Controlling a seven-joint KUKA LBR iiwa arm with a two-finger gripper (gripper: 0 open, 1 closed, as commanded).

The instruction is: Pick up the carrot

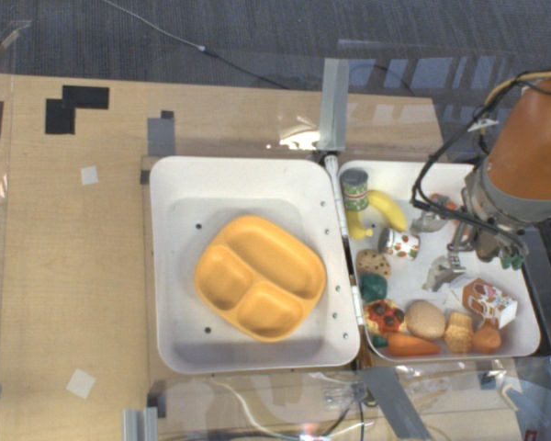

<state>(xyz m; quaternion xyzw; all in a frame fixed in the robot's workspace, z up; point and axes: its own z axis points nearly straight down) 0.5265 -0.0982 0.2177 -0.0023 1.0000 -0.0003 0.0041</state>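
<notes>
The carrot [411, 344] is orange and lies flat along the front edge of the right bin [531, 338], between a red-and-yellow toy and a tan ridged piece. My gripper [448, 266] hangs over the middle of that bin, up and to the right of the carrot and well apart from it. The grey wrist with its orange band [531, 145] rises behind it at the right edge. Nothing shows in the gripper.
Around the carrot sit a beige egg-shaped toy [425, 319], a ridged tan piece [458, 332], an orange ball [486, 339] and a red-and-white carton [489, 302]. Farther back are a green can [354, 191], a banana [387, 209] and a cookie [374, 264]. The left bin [174, 338] holds a yellow divided plate [260, 277].
</notes>
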